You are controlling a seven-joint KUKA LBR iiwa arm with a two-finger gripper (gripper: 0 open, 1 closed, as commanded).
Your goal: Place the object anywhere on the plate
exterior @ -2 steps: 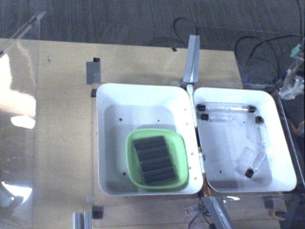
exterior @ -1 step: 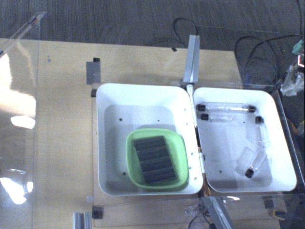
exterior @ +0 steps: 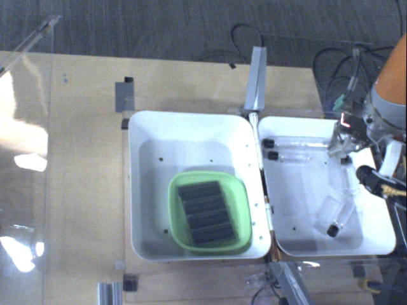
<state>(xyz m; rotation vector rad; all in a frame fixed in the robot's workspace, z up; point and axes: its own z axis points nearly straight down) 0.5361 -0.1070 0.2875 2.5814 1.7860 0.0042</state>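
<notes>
Nearest to us, the green plate [exterior: 173,203] sits in the near right part of the left bin [exterior: 144,170]. We see a dark ribbed block [exterior: 205,213] lying flat on the plate, inside its rim, with its long side running slightly aslant. The right bin [exterior: 376,235] holds two clear tubes with black caps. One clear tube [exterior: 299,150] lies along the far wall. The other clear tube [exterior: 340,213] lies tilted toward the near right corner. The grey arm [exterior: 389,91] enters from the right. Its gripper [exterior: 344,146] hangs over the far right part of the right bin, just beside the far tube's right end. We cannot tell whether the claw is apart or together.
</notes>
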